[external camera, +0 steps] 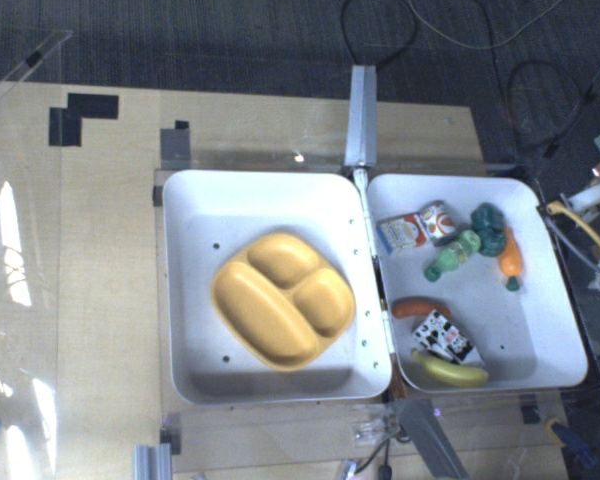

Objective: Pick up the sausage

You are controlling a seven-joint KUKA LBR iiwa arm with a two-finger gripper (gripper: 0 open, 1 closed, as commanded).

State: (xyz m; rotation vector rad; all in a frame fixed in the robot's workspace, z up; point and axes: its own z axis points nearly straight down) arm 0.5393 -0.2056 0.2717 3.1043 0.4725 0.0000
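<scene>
Currently the hand's state cannot be told from the camera view. The sausage (415, 308) lies flat in the right bin (550, 298), close to that bin's left wall, on the side away from where the arm comes in. A black-and-white patterned box (443, 336) sits just beside it, toward the front, with a banana (452, 371) past that. The left bin (195, 268) carries a yellow divided dish (283, 298).
</scene>
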